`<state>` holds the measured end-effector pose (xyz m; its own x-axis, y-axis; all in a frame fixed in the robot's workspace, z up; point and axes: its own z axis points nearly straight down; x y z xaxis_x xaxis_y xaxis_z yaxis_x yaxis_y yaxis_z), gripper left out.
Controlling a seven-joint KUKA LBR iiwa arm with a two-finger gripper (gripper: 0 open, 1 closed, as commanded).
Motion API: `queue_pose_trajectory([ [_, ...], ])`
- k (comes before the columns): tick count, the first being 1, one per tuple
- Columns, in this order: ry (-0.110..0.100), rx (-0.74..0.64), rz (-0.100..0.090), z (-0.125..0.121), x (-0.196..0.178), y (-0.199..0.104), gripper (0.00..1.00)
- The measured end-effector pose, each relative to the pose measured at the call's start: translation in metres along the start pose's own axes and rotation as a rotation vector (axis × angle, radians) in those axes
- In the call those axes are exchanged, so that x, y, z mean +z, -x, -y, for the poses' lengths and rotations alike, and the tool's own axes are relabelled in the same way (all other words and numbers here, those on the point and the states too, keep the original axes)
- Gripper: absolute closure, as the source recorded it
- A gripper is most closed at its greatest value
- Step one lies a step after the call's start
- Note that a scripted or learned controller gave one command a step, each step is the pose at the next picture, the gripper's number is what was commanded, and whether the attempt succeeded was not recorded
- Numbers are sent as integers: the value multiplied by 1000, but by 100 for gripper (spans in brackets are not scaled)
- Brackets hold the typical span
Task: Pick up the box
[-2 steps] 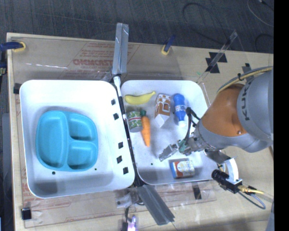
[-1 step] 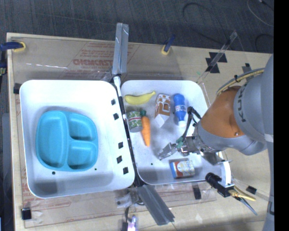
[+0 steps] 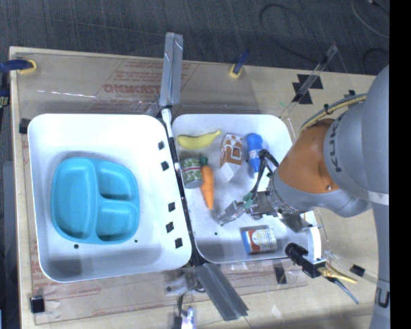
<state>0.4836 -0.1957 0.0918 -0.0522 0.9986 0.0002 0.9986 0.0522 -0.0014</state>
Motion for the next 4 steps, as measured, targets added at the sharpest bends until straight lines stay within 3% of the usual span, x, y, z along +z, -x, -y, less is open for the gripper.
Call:
queue_pose_trajectory([
  [1,-1,-4,-1,-1,-10,0,100],
  [2,-1,-4,-1,-1,-10,0,0],
  [3,0,43,1,7,-21,14,0],
  [4,-1,-62,-2,0,0,13,0],
])
